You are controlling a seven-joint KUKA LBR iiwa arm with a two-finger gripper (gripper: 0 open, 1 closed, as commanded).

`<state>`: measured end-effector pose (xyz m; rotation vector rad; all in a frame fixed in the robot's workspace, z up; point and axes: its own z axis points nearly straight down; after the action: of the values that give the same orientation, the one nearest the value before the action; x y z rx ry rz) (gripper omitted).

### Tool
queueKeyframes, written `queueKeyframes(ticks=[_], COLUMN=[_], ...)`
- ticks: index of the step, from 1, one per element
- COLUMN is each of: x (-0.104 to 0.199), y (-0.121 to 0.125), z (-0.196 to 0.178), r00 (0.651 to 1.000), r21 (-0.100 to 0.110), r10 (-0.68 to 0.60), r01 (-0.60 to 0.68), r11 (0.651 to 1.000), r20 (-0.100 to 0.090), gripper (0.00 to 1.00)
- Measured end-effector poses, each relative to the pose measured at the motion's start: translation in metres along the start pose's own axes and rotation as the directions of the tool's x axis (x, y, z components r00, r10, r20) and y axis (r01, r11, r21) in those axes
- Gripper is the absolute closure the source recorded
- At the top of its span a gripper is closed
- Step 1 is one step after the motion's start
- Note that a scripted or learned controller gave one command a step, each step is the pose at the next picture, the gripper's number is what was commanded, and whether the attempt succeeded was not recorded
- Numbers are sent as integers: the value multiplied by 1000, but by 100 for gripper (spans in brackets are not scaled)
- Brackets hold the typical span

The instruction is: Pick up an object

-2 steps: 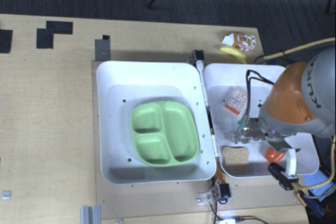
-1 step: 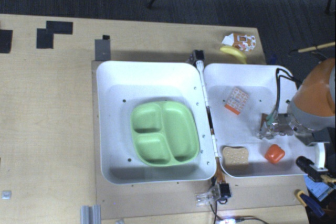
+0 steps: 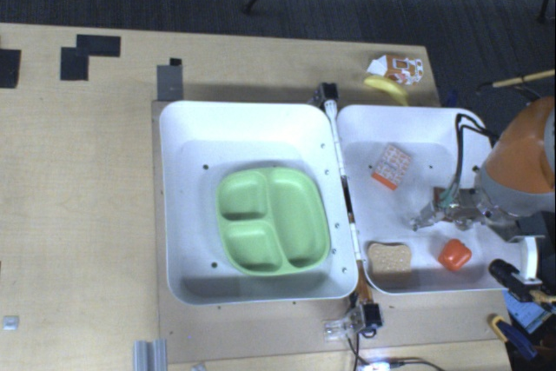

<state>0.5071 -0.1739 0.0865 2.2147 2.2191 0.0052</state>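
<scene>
- We see the arm (image 3: 521, 156) reaching in from the right over the right bin (image 3: 417, 122), its orange band above the grey wrist near the bin's right edge.
- The gripper (image 3: 432, 215) hangs over the right half of that bin; its two thin fingers (image 3: 424, 221) point toward the bin's left side and look slightly parted, with nothing between them as far as we can make out.
- An orange object (image 3: 453, 255) lies on the bin floor near the front right corner, just in front of the gripper and apart from the fingertips. It is roundish, so we cannot give it a clear long axis.
- A tan sponge-like block (image 3: 390, 257) sits at the front left corner of the right bin, its long axis running along the front edge.
- A small patterned orange-and-white packet (image 3: 390, 166) lies near the middle of the bin, toward the left, its long axis tilted diagonally from back right to front left.
- The left bin (image 3: 187, 187) holds a green divided tray (image 3: 273, 220), set toward its front right.
- On the bench (image 3: 78, 213), beyond the back edge of the right bin, we see a yellow banana-like item (image 3: 385, 86) beside a small packet (image 3: 401, 68).
</scene>
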Motion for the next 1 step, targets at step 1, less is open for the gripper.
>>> queueKeyframes(ticks=[1], x=[0], y=[2], z=[-12], r00=[1000], r21=[-5], r10=[-3], r01=[3], r11=[1000], r20=[1], gripper=[100])
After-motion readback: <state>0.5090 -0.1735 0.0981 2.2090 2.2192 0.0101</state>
